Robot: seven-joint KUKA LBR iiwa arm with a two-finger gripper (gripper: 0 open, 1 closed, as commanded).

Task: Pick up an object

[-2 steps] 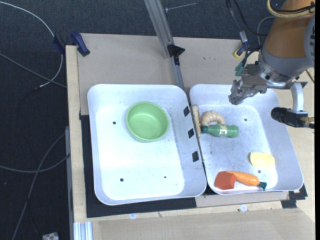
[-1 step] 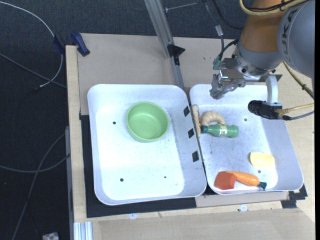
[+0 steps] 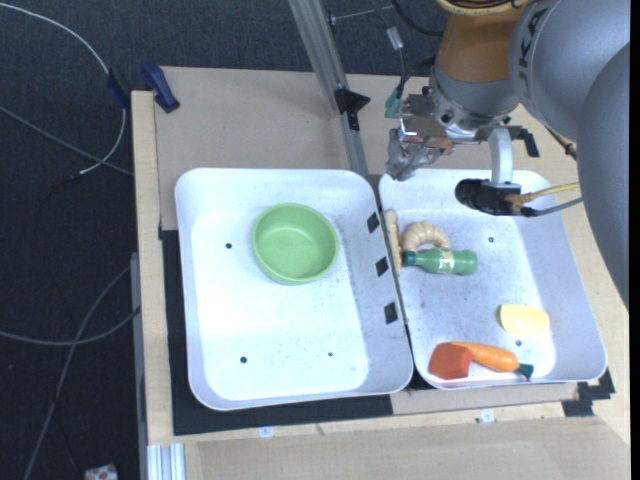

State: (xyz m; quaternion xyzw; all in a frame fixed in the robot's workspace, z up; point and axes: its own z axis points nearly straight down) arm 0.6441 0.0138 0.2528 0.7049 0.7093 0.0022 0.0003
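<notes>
Carrot (image 3: 489, 357) low; gripper (image 3: 402, 169) above bin (image 3: 560, 268)

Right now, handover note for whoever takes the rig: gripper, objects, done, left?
Gripper: above the far left corner of the right bin, holding nothing visible.
Right bin: green bottle touching a tan croissant, yellow piece, carrot beside a red-orange block.
Left bin: green bowl.
Done: nothing picked.
Left: descend on one object, grasp, lift.
</notes>
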